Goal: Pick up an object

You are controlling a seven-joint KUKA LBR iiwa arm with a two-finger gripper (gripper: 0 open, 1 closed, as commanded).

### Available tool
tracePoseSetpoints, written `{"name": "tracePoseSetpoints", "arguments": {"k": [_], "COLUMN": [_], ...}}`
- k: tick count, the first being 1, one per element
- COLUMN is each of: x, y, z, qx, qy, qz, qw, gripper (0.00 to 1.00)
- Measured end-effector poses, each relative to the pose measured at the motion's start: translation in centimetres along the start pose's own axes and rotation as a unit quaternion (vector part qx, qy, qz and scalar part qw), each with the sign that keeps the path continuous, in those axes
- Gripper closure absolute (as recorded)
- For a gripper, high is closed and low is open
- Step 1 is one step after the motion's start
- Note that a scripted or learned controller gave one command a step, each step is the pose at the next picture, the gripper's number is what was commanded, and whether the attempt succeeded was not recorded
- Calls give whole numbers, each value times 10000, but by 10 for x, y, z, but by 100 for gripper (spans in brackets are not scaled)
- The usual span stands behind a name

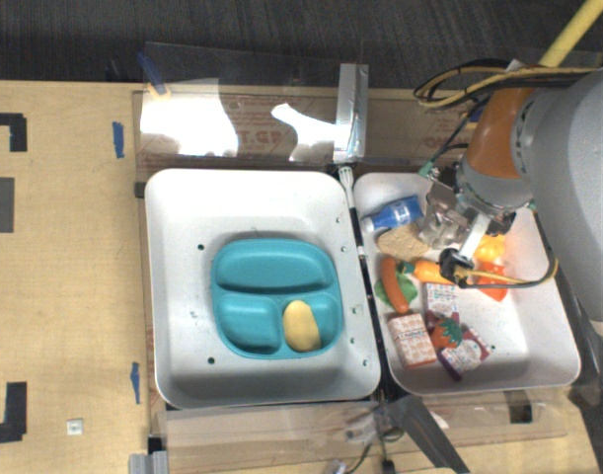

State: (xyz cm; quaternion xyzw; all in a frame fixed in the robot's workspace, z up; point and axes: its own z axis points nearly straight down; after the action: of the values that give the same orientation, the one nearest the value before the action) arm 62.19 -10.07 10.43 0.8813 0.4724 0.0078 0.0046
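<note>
Claw down in the right bin, close over a tan piece and an orange carrot, possibly touching the carrot; wide or narrow, cannot tell. Blue packet just beside. Over in the left bin, a teal tray holding a yellow lump.

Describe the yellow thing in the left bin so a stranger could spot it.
Look in the left white bin, which holds a teal divided tray. In the tray's lower right compartment lies a smooth yellow egg-shaped lump, the only loose thing in that bin.
</note>
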Motion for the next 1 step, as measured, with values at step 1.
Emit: {"name": "tracePoseSetpoints", "arguments": {"k": [1], "x": [1], "y": [0], "z": [-10], "qx": [-2], "qy": [-4], "qz": [-12], "qw": [10000], "gripper": [100]}}
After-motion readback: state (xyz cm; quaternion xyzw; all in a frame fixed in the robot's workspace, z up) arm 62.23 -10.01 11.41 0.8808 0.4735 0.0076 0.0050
